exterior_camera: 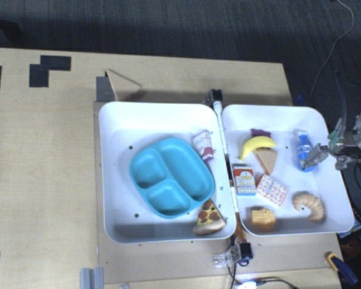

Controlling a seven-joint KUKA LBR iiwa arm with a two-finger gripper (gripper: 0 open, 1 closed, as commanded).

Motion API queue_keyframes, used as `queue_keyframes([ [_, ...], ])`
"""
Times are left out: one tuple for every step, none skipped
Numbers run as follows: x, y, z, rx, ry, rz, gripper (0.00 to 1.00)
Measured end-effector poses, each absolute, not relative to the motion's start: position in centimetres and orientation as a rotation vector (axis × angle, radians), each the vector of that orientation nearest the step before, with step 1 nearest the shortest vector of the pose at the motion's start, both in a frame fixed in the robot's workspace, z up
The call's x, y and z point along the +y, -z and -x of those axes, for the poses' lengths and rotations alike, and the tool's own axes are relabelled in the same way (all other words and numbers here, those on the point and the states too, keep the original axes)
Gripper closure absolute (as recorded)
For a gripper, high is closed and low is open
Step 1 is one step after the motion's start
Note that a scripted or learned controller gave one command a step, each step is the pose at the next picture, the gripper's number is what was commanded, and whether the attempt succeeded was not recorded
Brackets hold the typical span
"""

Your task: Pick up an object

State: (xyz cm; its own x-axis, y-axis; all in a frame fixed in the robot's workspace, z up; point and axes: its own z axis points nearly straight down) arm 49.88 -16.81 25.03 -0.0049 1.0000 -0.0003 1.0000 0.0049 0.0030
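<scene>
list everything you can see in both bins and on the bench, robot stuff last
divided plate: 1, blue, left bin
pizza slice: 1, near right corner of left bin
small packet: 1, white and red, left bin by the divider
banana: 1, yellow, right bin, far side
blue bottle: 1, right bin, by the gripper
red and white carton: 1, right bin, left side
croissant: 1, tan, right bin, near right
bins: 2, white, side by side
gripper: 1, grey, at right bin's right edge
</scene>
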Motion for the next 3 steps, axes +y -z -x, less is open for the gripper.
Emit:
queue_keyframes([
  [-17.3,-9.9,-49.1,2.214,-0.011,-2.211,0.00],
  [-17.2,-11.0,-49.3,2.217,-0.014,-2.209,1.00],
  [-17.2,-11.0,-49.3,2.217,-0.014,-2.209,0.00],
])
